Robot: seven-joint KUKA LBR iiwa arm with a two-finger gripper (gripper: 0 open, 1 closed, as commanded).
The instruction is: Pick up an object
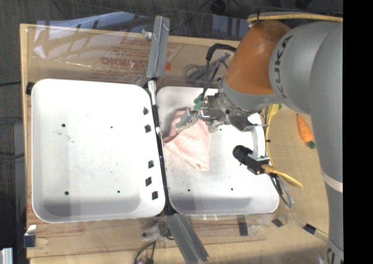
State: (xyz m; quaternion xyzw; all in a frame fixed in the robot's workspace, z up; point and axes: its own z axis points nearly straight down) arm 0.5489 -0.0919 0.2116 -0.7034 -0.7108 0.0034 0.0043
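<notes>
One pink cloth [189,143] lies in our right bin [256,199]; our gripper [189,118] sits at the cloth's upper edge, finger state unclear, nothing lifted yet

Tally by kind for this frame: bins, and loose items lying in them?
White bins: 2, the left bin and the right bin
Pink cloths: 1, the pink cloth in the right bin
Total: 3
</notes>
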